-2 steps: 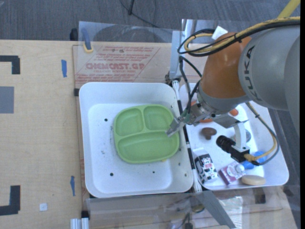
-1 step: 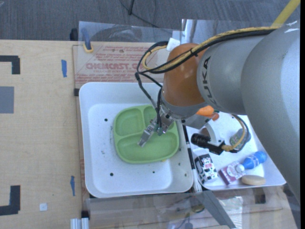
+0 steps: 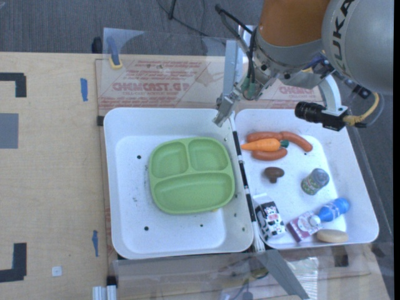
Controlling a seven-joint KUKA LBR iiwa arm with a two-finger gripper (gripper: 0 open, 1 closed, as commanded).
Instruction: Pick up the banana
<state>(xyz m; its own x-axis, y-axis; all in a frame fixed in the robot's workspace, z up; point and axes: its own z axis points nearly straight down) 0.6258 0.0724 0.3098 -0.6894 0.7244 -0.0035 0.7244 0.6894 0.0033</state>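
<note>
Grey tool [image 3: 224,114] over far rim of bins [image 3: 125,167], green tray [image 3: 190,175] near

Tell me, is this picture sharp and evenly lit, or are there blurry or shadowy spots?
Camera view: light is soft and even; the green tray casts a faint shadow in the left bin. The arm looks large and slightly soft, being near the lens. Small items in the right bin are too coarse to read labels.
</note>
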